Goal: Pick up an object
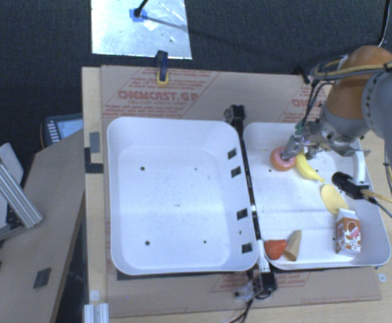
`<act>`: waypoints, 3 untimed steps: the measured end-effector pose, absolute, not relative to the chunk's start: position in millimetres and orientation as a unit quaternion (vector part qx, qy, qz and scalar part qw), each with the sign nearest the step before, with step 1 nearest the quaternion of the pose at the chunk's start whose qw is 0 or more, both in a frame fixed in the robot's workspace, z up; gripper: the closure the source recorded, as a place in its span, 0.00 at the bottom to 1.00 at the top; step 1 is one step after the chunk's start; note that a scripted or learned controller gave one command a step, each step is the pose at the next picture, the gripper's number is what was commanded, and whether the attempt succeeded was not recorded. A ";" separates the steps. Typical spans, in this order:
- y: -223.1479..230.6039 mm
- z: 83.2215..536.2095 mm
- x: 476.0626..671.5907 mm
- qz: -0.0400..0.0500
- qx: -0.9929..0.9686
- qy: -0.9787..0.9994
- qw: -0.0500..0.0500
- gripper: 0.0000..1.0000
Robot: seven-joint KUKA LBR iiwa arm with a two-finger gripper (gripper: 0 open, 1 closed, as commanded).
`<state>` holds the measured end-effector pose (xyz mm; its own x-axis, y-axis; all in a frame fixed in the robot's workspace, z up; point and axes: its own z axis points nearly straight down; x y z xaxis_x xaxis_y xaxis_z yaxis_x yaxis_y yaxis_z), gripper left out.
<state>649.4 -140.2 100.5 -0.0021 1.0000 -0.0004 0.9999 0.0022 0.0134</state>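
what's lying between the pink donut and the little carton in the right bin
In the camera view, a banana and a pale yellow piece lie between the pink donut and the carton, with bare right bin floor beside them.

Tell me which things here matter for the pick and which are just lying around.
In play: the hand, right at the pink donut and banana in the right bin.
Lying about: small carton, ice cream cone, strawberry, left bin.
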 end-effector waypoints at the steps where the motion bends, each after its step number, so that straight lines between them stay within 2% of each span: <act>1: -140.4 111.2 650.2 0.005 0.706 0.708 0.006 1.00; 3: -140.6 133.2 652.0 0.007 0.707 0.708 0.008 1.00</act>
<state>652.0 -140.6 133.2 -0.0015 1.0000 -0.0015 0.9998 0.0016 0.0222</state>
